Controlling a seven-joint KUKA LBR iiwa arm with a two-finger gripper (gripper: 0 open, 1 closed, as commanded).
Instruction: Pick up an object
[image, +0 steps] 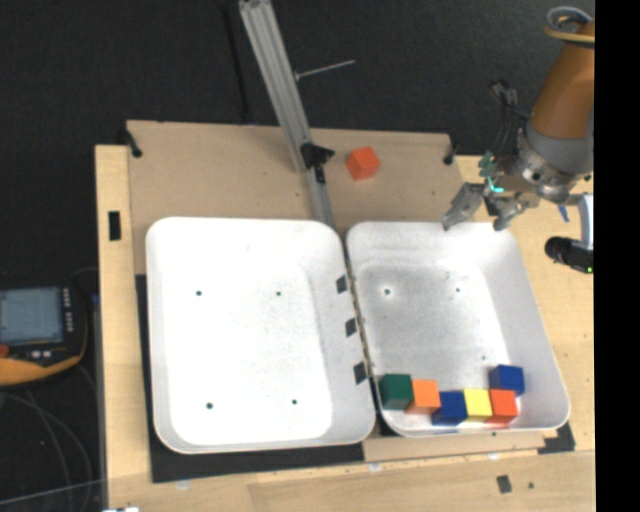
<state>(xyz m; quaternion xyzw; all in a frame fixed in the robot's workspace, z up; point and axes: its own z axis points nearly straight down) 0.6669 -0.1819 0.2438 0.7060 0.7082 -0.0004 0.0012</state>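
Several small cubes lie along the near wall of the right bin: a green cube, an orange cube, a blue cube, a yellow cube, another orange cube and a second blue cube. My gripper hangs over the far right corner of that bin, well away from the cubes. Its two fingers stand apart with nothing between them.
The left bin sits beside the right one. A lone orange cube rests on the bench behind the bins. A slanted metal pole rises from between the bins. A handheld device lies off the left edge.
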